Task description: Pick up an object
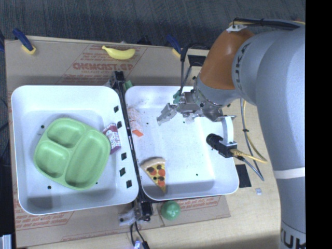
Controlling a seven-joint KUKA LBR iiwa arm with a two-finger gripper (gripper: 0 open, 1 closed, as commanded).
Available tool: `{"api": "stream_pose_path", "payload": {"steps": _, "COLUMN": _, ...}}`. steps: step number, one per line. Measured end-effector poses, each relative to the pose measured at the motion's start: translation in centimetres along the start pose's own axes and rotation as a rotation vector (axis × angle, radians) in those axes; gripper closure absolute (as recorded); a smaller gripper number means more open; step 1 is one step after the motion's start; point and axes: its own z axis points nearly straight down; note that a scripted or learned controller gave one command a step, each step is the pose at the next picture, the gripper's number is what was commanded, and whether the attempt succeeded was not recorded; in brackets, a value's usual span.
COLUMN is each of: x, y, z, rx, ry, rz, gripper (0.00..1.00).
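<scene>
Fingers (165, 114) of the gripper (174, 113) look parted, with nothing between them, as they hang over the upper middle of the right bin (228, 183); the blur there makes the gap hard to judge. That pose suits an approach, not a carry: the arm reaches in from the right and points the tool down at bare bin floor. The nearest candidates lie to its left and below. A small orange scrap (137, 133) sits by the divider between the bins, and a pizza slice toy (155, 173) rests flat in the near left corner, well apart from the gripper. In the left bin (21, 191) a green divided plate (72, 152) lies with a crumpled wrapper (111, 136) touching its right edge. The slice looks the likeliest pick, though its flatness near the wall may hinder a grip.
</scene>
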Motion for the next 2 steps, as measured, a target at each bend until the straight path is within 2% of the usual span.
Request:
{"api": "stream_pose_path", "payload": {"steps": 1, "x": 0.04, "y": 0.05, "z": -1.01, "rx": -0.001, "ry": 0.000, "rz": -0.002, "gripper": 1.00}}
{"api": "stream_pose_path", "payload": {"steps": 2, "x": 0.04, "y": 0.04, "z": -0.99, "rx": -0.001, "ry": 0.000, "rz": -0.002, "gripper": 0.00}}
